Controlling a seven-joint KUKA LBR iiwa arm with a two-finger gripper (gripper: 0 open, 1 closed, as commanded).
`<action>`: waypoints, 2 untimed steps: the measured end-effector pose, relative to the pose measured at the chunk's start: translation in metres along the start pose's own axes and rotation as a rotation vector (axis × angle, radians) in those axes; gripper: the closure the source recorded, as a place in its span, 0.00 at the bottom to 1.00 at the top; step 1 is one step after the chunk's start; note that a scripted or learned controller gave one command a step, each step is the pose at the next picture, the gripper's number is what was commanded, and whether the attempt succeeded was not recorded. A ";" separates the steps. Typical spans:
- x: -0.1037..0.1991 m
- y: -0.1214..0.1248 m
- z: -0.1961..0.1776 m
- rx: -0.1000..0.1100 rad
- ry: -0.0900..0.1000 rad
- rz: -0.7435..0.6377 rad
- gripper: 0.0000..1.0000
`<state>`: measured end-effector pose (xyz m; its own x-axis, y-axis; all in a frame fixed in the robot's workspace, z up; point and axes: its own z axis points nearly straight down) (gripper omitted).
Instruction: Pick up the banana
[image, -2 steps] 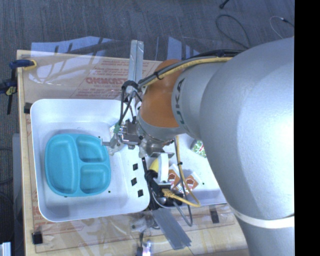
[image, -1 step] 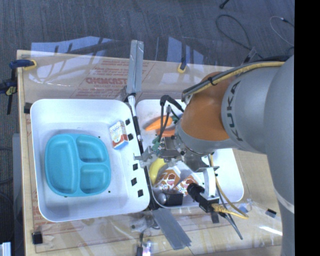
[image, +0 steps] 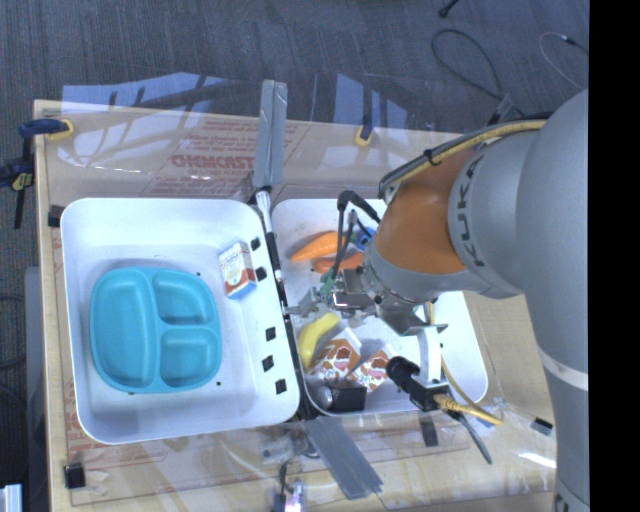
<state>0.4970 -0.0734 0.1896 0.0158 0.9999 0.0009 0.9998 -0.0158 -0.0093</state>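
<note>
The yellow banana (image: 316, 336) lies in the right bin (image: 470, 372), close to the divider between the two bins. My gripper (image: 338, 296) reaches down into that bin just above and to the right of the banana. The grey arm with its orange band (image: 425, 235) covers much of the bin behind it. Clutter and the wrist hide the fingertips.
An orange carrot (image: 318, 245) lies at the back of the right bin. Patterned snack packets (image: 352, 364) and a black item (image: 345, 399) sit near its front. The left bin (image: 150, 225) holds a blue divided plate (image: 155, 328) and a small carton (image: 236, 270).
</note>
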 end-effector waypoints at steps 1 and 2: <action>-0.034 0.030 0.082 -0.006 -0.003 0.000 0.00; -0.033 0.022 0.085 -0.031 -0.005 0.036 0.00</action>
<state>0.5182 -0.1066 0.1043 0.0515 0.9987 -0.0040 0.9984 -0.0514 0.0221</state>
